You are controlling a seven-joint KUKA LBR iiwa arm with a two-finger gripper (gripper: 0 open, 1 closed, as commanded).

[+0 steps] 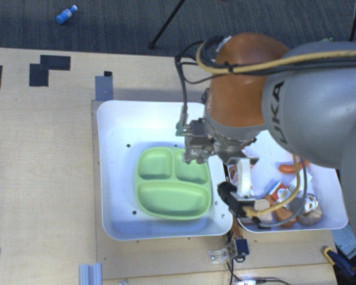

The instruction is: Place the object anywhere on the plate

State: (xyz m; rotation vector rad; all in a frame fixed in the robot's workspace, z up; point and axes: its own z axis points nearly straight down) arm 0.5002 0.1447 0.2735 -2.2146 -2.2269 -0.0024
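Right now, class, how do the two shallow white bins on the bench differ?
The left white bin holds one green divided plate; the right white bin holds a jumble of small objects. The left bin is mostly in view; the grey arm covers much of the right. Both are shallow and white.

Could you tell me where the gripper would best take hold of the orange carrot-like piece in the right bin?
Probably at the carrot's bare middle, coming straight down with the fingers across its thin width. It lies flat and long near the right bin's back, partly hidden by the arm, apart from the clutter heaped at the front.
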